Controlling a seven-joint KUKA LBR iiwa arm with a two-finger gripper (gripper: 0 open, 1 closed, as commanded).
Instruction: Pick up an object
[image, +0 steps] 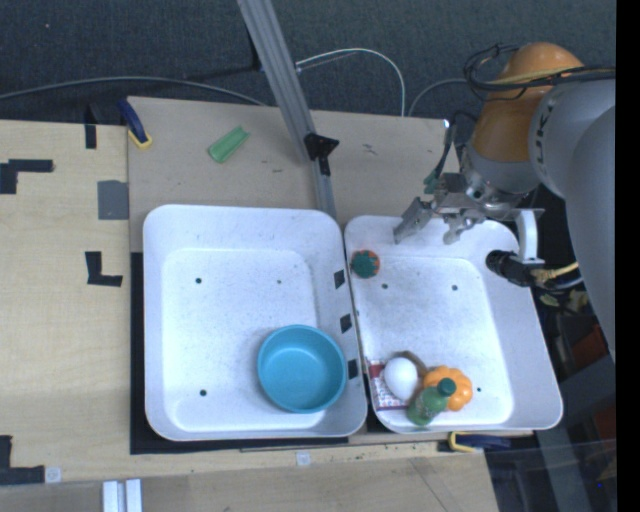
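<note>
My gripper (433, 229) hangs over the far edge of the right bin (500, 320), its two fingers spread apart with nothing between them. A small green and red ball (366, 263) lies in the right bin's far left corner, to the left of the gripper. At that bin's near edge a white egg-shaped object (401, 377), an orange object (449, 387) and a green bottle-like object (427, 405) sit huddled together. A blue bowl (301, 367) rests in the left bin (200, 300) near its front right corner.
A grey pole (290, 90) slants down from the top to the seam between the bins. A green block (227, 144) lies on the bench behind the left bin. Cables run along the bench's back and right sides.
</note>
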